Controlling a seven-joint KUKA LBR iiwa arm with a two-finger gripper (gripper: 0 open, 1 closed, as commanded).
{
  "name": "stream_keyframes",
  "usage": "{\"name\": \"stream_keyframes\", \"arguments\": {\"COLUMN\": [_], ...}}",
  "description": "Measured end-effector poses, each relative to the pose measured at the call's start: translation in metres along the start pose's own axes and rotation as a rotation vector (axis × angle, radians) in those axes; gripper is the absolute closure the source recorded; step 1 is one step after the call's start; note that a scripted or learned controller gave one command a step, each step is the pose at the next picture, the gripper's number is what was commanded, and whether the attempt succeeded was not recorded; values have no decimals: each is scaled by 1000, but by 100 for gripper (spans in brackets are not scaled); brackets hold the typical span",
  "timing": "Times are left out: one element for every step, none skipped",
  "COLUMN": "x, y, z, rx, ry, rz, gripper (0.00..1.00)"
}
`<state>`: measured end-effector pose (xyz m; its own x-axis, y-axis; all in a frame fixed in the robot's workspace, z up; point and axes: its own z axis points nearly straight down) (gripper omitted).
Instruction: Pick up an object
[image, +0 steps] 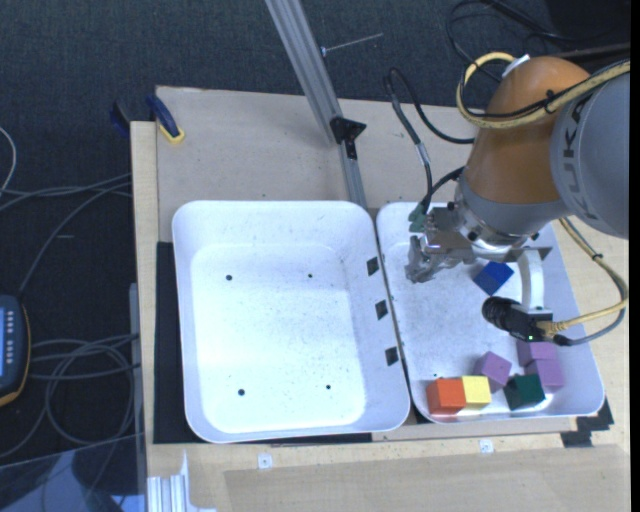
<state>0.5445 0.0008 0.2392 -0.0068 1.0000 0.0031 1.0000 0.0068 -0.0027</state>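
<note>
Camera view. The two-finger gripper (420, 268) hangs over the far left part of the right-hand shallow white plastic bin (440, 335), close to the wall it shares with the left-hand shallow white plastic bin (270, 320). Whether the gripper is spread or pressed together cannot be told, and nothing is seen in its grasp.

A blue block (494, 275) lies just beside the gripper, toward the bin's right edge, partly under the wrist.

Along the near edge of the same bin, an orange cube (447, 394) and a yellow cube (476, 391) sit touching. A dark green block (523, 392) is near the near right corner.

A pale purple block (497, 365) sits just behind the yellow cube. Two further purple blocks (547, 365) lie by the right edge.

A grey metal strut (315, 90) crosses the wooden bench (250, 130) behind the bins.
</note>
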Motion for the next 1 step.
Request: {"name": "stream_keyframes", "arguments": {"x": [53], "y": [-15], "z": [-10], "rx": [0], "ry": [1], "rz": [-1], "gripper": [100]}}
